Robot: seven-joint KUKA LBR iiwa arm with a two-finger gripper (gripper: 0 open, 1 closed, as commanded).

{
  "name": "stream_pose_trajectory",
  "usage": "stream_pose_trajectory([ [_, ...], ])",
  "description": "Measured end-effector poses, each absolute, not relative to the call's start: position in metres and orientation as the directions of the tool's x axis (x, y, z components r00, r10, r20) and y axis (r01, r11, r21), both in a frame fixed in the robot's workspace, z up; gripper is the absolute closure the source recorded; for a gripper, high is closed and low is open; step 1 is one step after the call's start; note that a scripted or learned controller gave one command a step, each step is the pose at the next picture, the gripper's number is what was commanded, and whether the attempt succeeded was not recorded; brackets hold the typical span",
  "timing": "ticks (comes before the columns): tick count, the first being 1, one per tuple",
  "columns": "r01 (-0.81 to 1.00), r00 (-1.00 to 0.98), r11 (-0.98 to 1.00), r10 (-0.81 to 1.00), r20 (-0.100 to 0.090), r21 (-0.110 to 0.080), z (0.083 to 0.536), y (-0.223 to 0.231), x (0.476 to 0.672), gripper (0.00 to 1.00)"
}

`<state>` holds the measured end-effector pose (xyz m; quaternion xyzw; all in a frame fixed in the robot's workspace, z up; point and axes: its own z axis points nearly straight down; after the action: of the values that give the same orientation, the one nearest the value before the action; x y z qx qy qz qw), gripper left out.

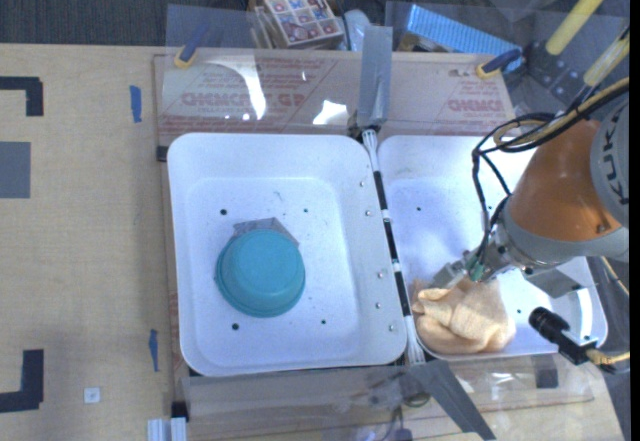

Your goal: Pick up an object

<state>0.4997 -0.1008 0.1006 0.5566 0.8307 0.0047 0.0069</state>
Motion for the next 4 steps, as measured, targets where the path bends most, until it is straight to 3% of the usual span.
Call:
stream_pose_trajectory([
  [1,0.992,-0.128,0.128,0.992,-0.003,0.013,0.090,-0.102,0.505,0.00],
  [2,0.992,-0.124,0.124,0.992,-0.006,0.020,0.101,-0.104,0.506,1.00],
  [3,0.992,-0.123,0.124,0.992,-0.006,0.020,0.101,-0.104,0.506,0.00],
  [4,0.992,-0.120,0.121,0.993,-0.008,0.022,0.111,-0.106,0.507,1.00],
])
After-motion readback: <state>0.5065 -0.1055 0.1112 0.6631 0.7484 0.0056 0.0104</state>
